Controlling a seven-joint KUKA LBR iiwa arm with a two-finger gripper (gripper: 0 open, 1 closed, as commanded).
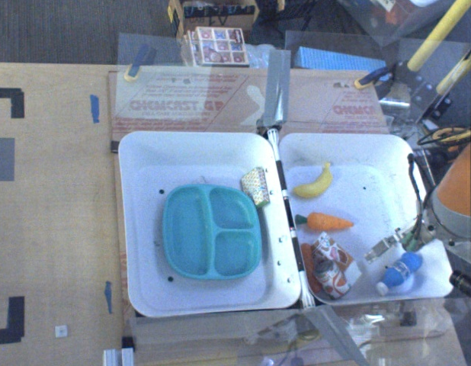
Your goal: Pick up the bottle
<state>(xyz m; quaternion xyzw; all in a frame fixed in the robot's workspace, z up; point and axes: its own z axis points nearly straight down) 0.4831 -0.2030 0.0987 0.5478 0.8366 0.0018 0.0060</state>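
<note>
Below, bottle (398,273) lying just beside fingers (382,248), apart, fingers' spread unclear

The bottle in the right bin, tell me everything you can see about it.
The bottle is small, clear-looking plastic with a blue body and a white cap end. It lies on its side in the right bin, near the front right corner, cap pointing front-left. The end effector hangs close above and behind it; contact cannot be told. No other object touches it.

The arm (456,197) is cut off by the right edge
</note>
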